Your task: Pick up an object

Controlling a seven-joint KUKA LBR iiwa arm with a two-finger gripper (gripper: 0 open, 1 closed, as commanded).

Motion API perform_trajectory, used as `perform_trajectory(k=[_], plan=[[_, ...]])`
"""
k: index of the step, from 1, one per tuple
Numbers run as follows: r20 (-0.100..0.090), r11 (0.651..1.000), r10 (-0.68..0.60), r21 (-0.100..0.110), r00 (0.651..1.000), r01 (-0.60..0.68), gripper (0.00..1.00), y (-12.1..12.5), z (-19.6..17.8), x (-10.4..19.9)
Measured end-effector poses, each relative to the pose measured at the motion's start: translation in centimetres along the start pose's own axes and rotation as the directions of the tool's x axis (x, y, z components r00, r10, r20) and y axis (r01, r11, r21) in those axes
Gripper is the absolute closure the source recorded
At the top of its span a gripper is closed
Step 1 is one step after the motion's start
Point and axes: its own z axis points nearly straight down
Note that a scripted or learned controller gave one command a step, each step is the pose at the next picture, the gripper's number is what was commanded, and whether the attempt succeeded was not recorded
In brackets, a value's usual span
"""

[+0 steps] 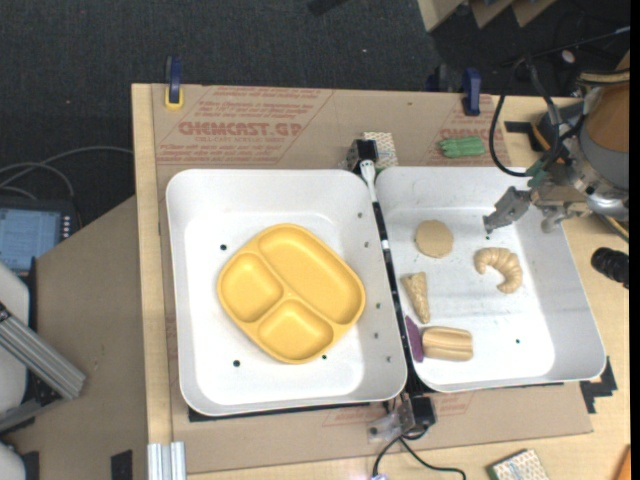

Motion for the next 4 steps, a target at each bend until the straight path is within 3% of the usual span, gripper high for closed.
perform_trajectory(k=[1, 2, 3, 4], plan=[[-0.001, 1.000, 0.004, 0.009, 1.000, -0.004, 0.00, 0.0, 11.2, -5.0], [-0.011, 1.000, -0.003, 0.001, 1.000, 0.003, 0.00, 0.3, 13.7, -6.1], [-0.002, 1.000, -0.003, -0.004, 1.000, 0.003, 1.00, 0.3, 12.6, -6.3], [-0.002, 1.000, -0.005, 0.000, 1.000, 0.005, 1.00, 1.0, 13.8, 0.4]])
